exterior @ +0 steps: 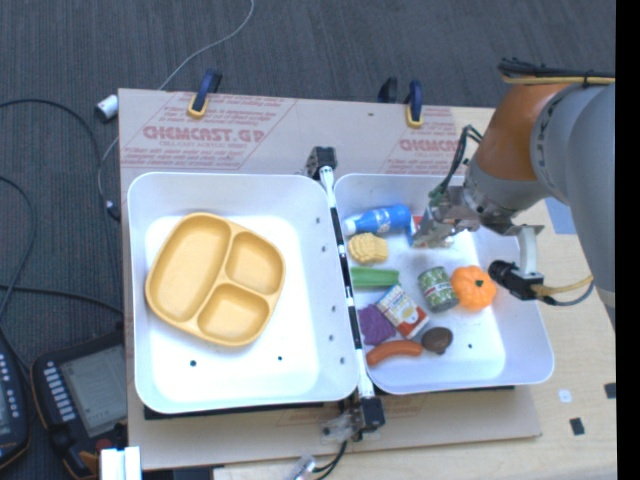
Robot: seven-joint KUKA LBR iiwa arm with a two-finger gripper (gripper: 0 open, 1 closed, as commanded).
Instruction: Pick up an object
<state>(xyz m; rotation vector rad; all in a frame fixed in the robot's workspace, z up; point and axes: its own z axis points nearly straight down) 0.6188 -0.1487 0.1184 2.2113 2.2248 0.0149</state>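
My gripper hangs over the upper middle of the right bin, reaching in from the right. It is just right of a blue bottle that lies on its side and above a small green can. An orange pumpkin sits right of the can. Left of them lie a yellow ridged piece, a green cucumber, a red and white box and a purple piece. A red sausage and a brown lump are near the front. Nothing is seen held.
The left bin holds a yellow three-part plate. A ridge with a black clamp divides the two bins. Blue clamps hold the board at the back. Bare bin floor lies at the right bin's front right.
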